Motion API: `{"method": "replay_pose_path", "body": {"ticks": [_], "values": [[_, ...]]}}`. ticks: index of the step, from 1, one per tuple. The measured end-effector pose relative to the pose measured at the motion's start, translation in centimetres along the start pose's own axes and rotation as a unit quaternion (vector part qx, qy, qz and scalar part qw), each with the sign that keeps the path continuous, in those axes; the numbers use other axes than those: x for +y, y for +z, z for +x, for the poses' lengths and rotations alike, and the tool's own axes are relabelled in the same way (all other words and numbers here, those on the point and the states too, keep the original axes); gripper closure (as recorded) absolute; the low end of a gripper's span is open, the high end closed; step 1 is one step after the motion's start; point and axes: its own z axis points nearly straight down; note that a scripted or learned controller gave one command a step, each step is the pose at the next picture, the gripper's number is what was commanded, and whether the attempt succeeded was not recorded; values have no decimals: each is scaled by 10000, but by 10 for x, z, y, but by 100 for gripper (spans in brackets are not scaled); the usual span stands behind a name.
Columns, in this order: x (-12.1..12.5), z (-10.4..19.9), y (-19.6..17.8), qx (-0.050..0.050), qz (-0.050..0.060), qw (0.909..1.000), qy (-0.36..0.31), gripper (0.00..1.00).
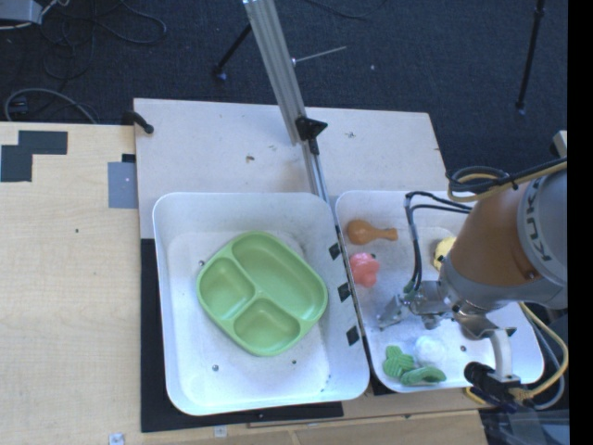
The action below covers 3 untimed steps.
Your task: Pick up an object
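Observation:
In the right bin [519, 346] lie an orange drumstick-shaped toy [369, 233], a pink toy [364, 269], a green crinkled toy [410, 366] and a small white item [432, 349]. A yellow object [445, 247] peeks out from behind the arm. My gripper [393, 311] is low inside this bin, pointing left, right of and below the pink toy and above the green one. Nothing can be seen held in it.
The left bin [176, 248] holds a green divided plate [262, 292]. A slanted metal rail [283, 72] runs from the back down to the divider between the bins. The arm's orange band [496, 244] and cables cover the right bin's far side.

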Motion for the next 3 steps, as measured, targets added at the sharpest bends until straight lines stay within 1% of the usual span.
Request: {"method": "replay_pose_path", "body": {"ticks": [1, 2, 3], "values": [[1, -1, -13, -3, -23, 10000, 25, 100], [6, -9, -58, -13, -58, 10000, -5, 100], [0, -8, -102, -12, -60, 10000, -9, 100]]}}
